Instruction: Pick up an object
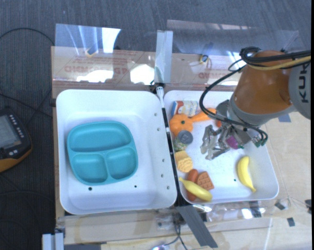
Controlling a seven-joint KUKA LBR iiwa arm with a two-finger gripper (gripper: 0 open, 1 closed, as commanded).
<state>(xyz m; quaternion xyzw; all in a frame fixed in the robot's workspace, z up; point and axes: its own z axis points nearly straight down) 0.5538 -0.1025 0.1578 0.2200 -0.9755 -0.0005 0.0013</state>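
The gripper [213,145] hangs over bare floor of the right bin [266,191], fingers apart and empty, so closing here likely catches nothing, with the banana [245,173] well aside.

We see the arm [274,82] as a broad, rounded orange band, glossy under the overhead light, with a pale grey casing at its right edge bearing black capital letters, of which we read "KU" before the picture cuts them off. Black cables loop over the top of the orange section and trail in a long curve down its left side. Beneath the orange we make out a dark grey wrist collar. Below that sits the gripper [212,149], bare silvery metal with two slim fingers [206,139], and a small cluster of magenta and green fittings and thin wires is fixed at its right side.
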